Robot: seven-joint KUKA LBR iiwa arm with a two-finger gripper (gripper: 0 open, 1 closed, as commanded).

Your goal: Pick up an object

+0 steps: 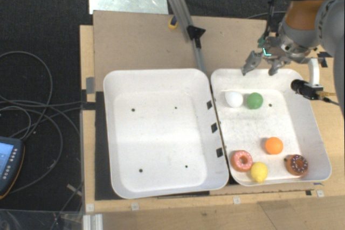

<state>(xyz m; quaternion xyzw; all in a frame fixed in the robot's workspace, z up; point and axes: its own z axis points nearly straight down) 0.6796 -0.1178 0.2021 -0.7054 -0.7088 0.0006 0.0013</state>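
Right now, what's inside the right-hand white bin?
The right bin holds six small items: a white ball touching a green ball, an orange, a pink-frosted donut, a lemon and a chocolate donut. The open gripper hides part of the far rim.

— What sort of place is this?
— A robotics lab. An industrial arm (318,2) reaches over a plywood desk (140,40); loose cables (32,110) trail across dark carpet (38,8), with a control pendant (8,164) off the desk's left edge.

Arm (318,2) cut off by the right edge; handheld screen (8,164) cropped at the left edge.
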